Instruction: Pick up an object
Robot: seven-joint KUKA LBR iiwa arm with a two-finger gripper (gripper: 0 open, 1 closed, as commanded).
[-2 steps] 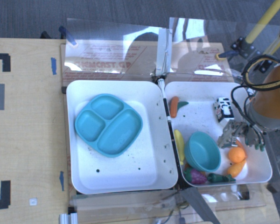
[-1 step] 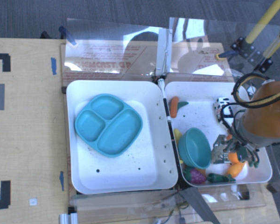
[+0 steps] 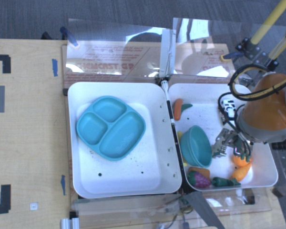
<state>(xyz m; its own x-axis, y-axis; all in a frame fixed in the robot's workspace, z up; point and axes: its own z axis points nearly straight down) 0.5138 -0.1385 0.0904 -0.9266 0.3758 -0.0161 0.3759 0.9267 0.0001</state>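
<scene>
Blue things number two: one plate (image 3: 111, 127) in the left bin (image 3: 86, 180), one bowl (image 3: 196, 146) in the right bin (image 3: 267, 173). Two carrots (image 3: 178, 108) and one bunch of grapes (image 3: 199, 179) lie there too. The gripper (image 3: 227, 145) hangs beside the bowl; I cannot tell how its fingers stand.

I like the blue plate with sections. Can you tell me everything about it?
The blue plate is a turquoise divided dish that looks like smooth plastic. It has three compartments: two smaller ones toward the top and left, and one long one at the right. It lies flat, right side up, in the left white bin, a little turned. Its compartments hold nothing, and it touches the bin floor alone.
</scene>
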